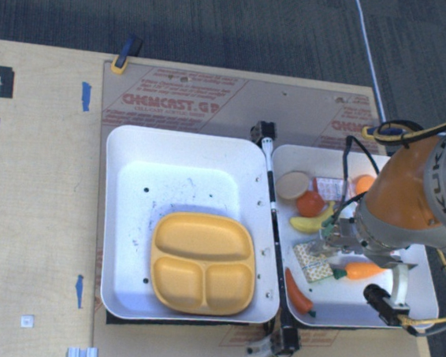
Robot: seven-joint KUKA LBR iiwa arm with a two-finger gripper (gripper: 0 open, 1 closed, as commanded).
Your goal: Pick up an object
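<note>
The right bin (424,302) holds several toy foods: a round beige piece (291,185), a red tomato (310,203), a yellow banana (306,224), a speckled cracker (311,261), an orange carrot (365,270), a red chili (297,291), an orange fruit (363,183) and a pink-and-white packet (330,187). My gripper (334,239) is low in the middle of this bin, between the banana, the cracker and the carrot. The wrist and its orange band (400,188) cover most of it from above.
The left bin (130,156) carries a yellow divided tray (202,260) at its front. A black clamp (264,130) sits at the back where the two bins meet. Cables loop over the arm at the back right (390,133).
</note>
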